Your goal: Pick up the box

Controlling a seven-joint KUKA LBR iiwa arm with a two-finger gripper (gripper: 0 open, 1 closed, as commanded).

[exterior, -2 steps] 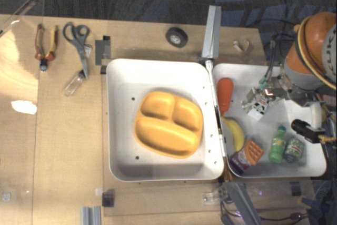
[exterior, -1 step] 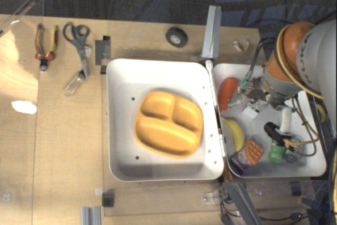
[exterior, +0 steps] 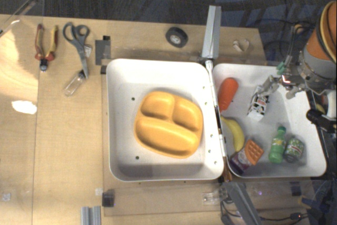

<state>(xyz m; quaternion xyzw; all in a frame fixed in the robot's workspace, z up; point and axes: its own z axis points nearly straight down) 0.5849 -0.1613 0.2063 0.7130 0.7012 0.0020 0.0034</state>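
Note:
The box (exterior: 258, 105) is small and white with dark print. It stands tilted in the right bin (exterior: 310, 168), right of the orange carrot (exterior: 227, 93). My gripper (exterior: 266, 87) reaches in from the right, and its tip is directly over the box's upper end, touching or nearly touching it. The view is too small to tell whether the box is gripped or just lies beneath the tip. The grey arm with its orange band (exterior: 322, 45) is at the right edge.
The right bin also holds a banana (exterior: 235, 133), an orange waffle-like piece (exterior: 254, 149), a purple item (exterior: 238, 162), a green bottle (exterior: 277, 145) and a can (exterior: 294, 149). A big yellow loaf-shaped object (exterior: 169, 123) is in the left bin (exterior: 121, 113). Scissors (exterior: 79, 45), pliers (exterior: 44, 46) and a tape roll (exterior: 176, 36) lie on the bench.

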